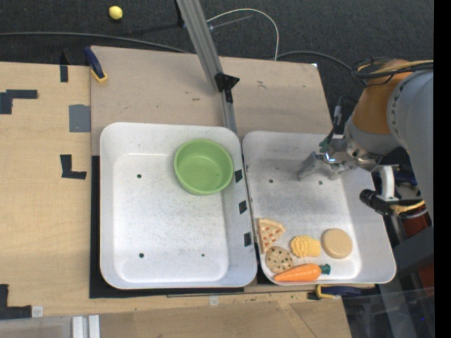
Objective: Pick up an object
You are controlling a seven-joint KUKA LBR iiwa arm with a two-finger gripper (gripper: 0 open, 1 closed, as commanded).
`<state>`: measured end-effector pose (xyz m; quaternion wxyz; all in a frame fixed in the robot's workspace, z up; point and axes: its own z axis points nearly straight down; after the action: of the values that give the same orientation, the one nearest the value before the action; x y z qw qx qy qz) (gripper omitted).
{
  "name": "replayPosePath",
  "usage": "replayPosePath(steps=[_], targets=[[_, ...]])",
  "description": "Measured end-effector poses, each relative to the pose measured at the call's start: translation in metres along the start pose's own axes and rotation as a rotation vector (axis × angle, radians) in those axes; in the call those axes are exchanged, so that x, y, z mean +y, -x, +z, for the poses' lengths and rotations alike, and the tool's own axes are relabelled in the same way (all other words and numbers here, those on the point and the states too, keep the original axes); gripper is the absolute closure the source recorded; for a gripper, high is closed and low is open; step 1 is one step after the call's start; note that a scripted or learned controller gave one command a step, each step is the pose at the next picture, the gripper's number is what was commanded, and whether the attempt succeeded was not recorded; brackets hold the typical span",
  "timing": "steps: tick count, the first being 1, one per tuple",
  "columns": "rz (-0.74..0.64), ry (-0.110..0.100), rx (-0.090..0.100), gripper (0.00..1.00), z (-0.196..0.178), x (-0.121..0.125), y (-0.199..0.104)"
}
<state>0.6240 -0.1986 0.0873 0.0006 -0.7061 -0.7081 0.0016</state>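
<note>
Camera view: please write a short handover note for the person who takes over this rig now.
Gripper: over the right bin, upper part, fingers open, holding nothing.
Right bin, near edge: pizza slice, cookie, corn piece, round tan piece, carrot.
Left bin: green bowl.
Done: nothing picked yet.
Left: lower onto one object, close, lift.

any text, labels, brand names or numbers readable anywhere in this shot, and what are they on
No readable text anywhere.
The two shallow white bins carry dark specks and spots, not letters.
The round green bowl and the toy foods, such as the orange carrot, are unmarked.
The grey arm with the orange band shows no legible label.
</note>
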Motion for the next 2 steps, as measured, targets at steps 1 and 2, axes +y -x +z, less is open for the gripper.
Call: replayPosePath(steps=[1, 2], targets=[[-0.001, 0.001, -0.001, 1.0, -0.011, 0.0, -0.001], [0.001, 0.005, 0.001, 1.0, -0.057, -0.005, -0.005]])
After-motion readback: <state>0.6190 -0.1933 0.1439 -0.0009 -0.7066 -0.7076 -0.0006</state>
